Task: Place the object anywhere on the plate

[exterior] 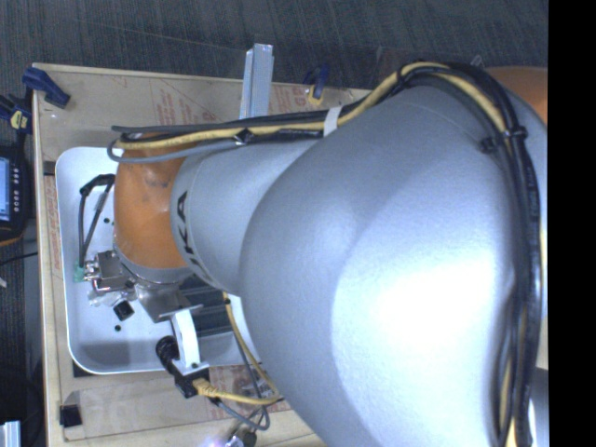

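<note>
My grey arm (372, 250) covers most of the camera view and reaches left over the left white bin (70, 250). Its orange band (144, 217) hangs above the bin's middle. Below the band, the gripper (126, 296) points down into the bin as a cluster of metal and black parts close to the bin floor. A small dark piece (121, 311) lies right under it, and I cannot tell whether it belongs to the gripper or is a separate thing. The arm hides the rest of the bin floor and the right bin.
Yellow and black cables (233, 134) run along the arm's top. The wooden bench frame (140, 101) borders the bin, with blue clamps (42, 84) at the back left corner. A grey post (258, 82) stands at the back. A device with a screen (9, 189) sits at far left.
</note>
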Tool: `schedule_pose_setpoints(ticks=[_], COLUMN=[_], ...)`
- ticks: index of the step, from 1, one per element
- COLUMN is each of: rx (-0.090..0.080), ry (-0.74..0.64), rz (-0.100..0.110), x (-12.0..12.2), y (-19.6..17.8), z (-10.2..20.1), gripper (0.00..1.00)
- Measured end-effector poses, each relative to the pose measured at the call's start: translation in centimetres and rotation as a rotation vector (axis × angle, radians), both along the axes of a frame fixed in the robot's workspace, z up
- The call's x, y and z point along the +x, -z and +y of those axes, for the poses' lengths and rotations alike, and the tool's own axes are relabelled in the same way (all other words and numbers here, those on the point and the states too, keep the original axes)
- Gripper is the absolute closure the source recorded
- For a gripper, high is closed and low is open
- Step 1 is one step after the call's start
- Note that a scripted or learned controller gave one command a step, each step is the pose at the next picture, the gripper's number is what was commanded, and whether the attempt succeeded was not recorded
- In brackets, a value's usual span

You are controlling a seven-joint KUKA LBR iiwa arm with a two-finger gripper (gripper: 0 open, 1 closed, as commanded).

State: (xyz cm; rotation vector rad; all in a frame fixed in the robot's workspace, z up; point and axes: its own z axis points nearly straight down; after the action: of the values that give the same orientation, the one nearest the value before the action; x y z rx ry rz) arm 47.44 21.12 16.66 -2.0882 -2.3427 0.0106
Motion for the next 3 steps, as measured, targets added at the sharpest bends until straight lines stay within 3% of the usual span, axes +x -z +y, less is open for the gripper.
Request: schedule_pose_setpoints(ticks=[1,2,3], rx=[0.002,0.0,-0.008], ry=[0.286,0.918,1.073], rz=[-0.006,-0.007,-0.004], x=[0.2,0.2,0.0], y=[-8.2,-18.7,-8.4], z=[-4.7,-11.2,0.8], gripper=[1.0,1.0,1.0])
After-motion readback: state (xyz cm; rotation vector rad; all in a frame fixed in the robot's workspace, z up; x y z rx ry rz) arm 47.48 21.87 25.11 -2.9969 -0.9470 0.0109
